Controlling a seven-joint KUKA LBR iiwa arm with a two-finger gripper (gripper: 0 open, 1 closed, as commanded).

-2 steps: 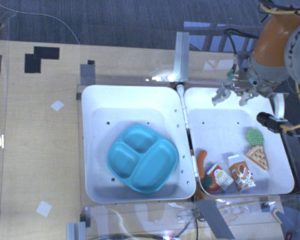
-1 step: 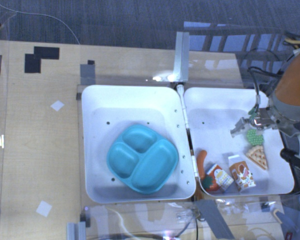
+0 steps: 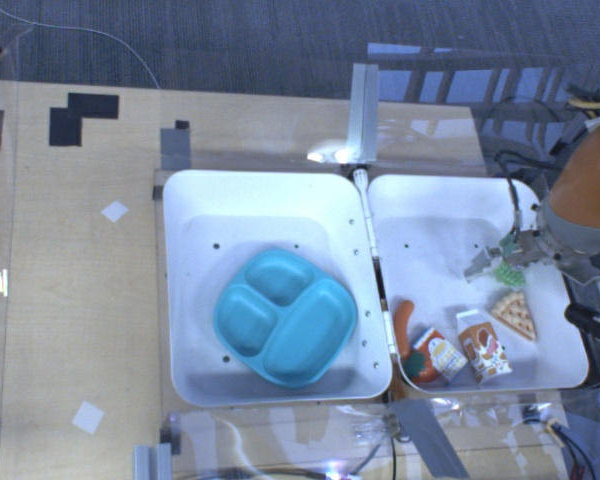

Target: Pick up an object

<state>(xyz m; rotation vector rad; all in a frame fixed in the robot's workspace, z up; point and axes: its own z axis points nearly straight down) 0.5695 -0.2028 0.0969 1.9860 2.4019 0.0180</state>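
Objects: a waffle toy and small cartons are lying in the right bin.
Gripper: hovering there, grip unclear.
Bench: pale wood, sitting against dark carpet far behind.

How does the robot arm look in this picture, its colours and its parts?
The arm enters from the right edge: a rounded orange band above a grey wrist section. Below it the hand is small, of grey metal, with something green at its tip. Dark cables run along the bench behind the arm.
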